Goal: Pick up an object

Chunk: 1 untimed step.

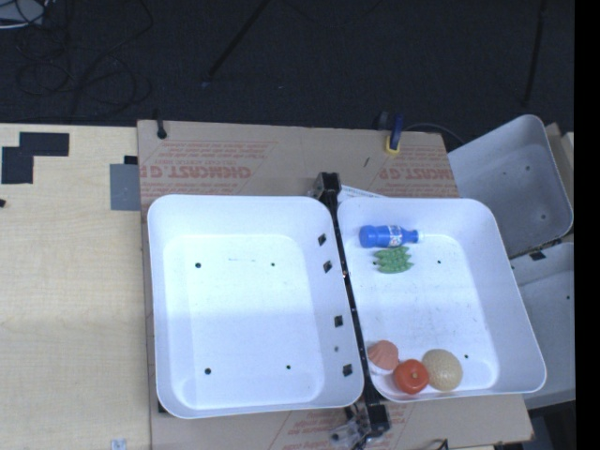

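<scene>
2 white bins sit side by side on a cardboard sheet that covers part of the pale wooden worktop. All 5 objects lie in the right bin. A blue bottle lies on its side near the far left corner, its white cap pointing right. Just near of it, apart from it, lies a small green piece. At the near wall, 3 round things cluster together: a peach piece on the left, a red ball touching it at the near edge, and a beige ball touching the red one on its right. A black strip runs between the right bin and the left bin. A grey panel stands far right of the bins.
</scene>
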Available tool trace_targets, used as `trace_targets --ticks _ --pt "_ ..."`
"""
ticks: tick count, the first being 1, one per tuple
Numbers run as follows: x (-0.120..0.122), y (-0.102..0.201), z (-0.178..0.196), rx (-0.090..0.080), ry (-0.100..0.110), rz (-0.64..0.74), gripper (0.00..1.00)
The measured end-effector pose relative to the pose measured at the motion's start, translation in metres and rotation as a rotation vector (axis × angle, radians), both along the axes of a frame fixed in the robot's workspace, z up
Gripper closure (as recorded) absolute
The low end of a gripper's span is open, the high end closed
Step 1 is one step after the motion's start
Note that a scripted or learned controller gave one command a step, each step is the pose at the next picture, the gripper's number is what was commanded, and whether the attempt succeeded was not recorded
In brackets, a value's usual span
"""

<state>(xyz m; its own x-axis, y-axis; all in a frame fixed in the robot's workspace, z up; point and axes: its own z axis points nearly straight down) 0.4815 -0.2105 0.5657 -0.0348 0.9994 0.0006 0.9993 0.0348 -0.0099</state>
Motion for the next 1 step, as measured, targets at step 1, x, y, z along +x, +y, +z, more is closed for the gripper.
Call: trace_targets --ticks 1 --pt "-0.0001 0.0001 -0.0004 0.000 0.001 0.001 0.00"
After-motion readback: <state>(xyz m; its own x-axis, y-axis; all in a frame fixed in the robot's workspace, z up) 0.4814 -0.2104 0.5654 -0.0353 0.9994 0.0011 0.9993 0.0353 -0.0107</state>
